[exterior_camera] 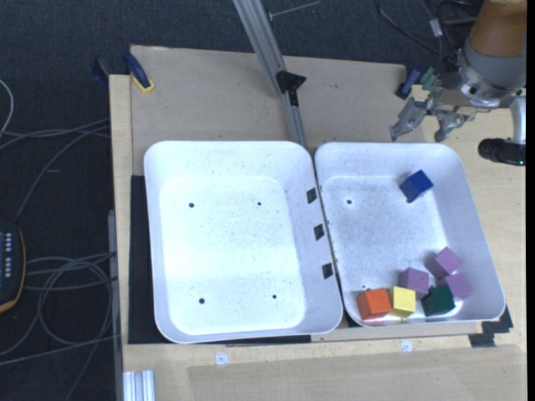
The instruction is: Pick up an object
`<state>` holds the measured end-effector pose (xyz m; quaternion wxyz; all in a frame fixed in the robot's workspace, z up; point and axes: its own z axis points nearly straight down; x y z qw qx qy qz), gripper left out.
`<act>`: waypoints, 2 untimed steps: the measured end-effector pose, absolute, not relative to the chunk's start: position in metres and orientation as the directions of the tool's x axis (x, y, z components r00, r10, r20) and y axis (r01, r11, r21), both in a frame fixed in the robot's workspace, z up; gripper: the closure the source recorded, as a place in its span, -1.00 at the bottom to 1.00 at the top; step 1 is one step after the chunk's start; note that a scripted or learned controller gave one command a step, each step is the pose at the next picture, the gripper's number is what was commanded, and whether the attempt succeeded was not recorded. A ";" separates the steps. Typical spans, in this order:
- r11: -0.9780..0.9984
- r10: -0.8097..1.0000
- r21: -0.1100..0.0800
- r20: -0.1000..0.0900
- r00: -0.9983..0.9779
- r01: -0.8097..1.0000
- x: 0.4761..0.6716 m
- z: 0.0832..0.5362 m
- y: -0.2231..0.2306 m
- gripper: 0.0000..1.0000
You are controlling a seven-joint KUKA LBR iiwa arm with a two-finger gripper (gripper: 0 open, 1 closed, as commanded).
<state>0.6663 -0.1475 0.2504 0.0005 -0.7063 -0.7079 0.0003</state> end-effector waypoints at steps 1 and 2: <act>0.002 1.000 -0.002 0.000 -0.002 1.000 0.666 0.250 -0.148 -1.00; 0.000 1.000 -0.007 0.001 0.000 1.000 0.658 0.191 -0.148 -1.00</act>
